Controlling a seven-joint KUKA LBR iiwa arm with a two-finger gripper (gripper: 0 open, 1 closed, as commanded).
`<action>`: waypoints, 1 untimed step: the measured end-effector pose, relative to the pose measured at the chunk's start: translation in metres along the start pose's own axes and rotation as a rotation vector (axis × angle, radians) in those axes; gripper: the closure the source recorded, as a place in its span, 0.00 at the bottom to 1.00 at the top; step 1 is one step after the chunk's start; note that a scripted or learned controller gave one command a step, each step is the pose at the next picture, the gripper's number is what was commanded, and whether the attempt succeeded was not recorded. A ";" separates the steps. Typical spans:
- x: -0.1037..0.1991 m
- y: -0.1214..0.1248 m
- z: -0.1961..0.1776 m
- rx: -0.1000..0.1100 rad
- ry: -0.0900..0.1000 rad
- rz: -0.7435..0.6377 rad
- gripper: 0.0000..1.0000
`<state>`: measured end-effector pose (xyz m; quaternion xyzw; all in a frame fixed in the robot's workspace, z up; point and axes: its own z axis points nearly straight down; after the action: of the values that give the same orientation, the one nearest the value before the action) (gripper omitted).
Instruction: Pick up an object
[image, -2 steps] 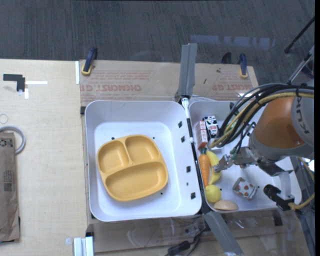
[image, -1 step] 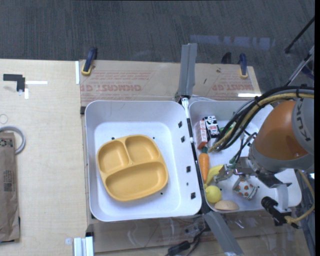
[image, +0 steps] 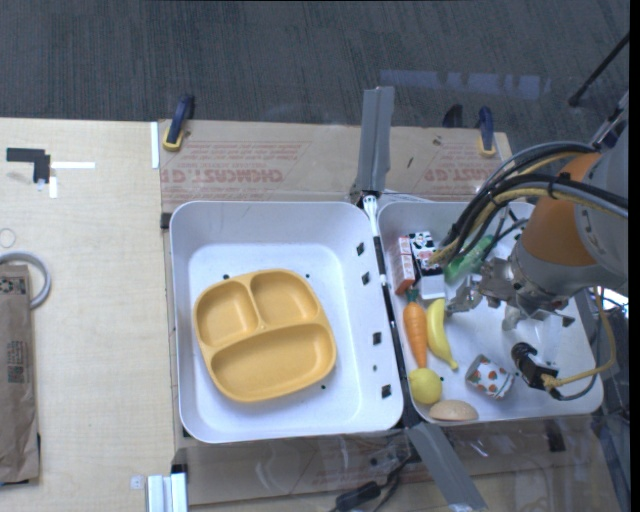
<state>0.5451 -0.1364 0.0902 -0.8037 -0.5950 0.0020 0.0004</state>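
Overhead view of a desk (image: 80, 180) bearing two shallow white bins side by side. Left bin (image: 200, 230): one yellow three-compartment plate (image: 265, 335), all three wells bare. Right bin (image: 585, 385): small food items gathered along the left wall, namely a carton with red and black-and-white print (image: 408, 258), a carrot (image: 415, 330) lying lengthwise, a banana (image: 439, 335) touching the carrot's right side, a lemon (image: 425, 384) just below the carrot's tip, a tan oval bread roll (image: 455, 410) at the bottom edge, and a small red-and-white packet (image: 489, 376) nearer the bin's middle.

Arm entering from the right, orange band above the wrist; hand (image: 470, 297) low over the right bin, just right of the banana, partly masked by cables. Opening of the hand not resolvable here: cannot tell whether released or clenched. Nothing visible between its tips, so nothing counted as grasped.

Likely handling, judged from appearance: banana and carrot probably light, stiff toy pieces with smooth, slippery skin; best taken across the narrow mid-body, square to the long axis, since the tapering ends would squirt out. Crowding of carrot and banana leaves little finger room between them. Lemon and roll rounded, prone to rolling. Packet lying tilted; thin edges awkward to pinch.
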 end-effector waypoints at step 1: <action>0.008 -0.075 0.001 0.003 0.001 0.050 0.00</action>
<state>0.4759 -0.1070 0.0898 -0.8184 -0.5747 0.0023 0.0018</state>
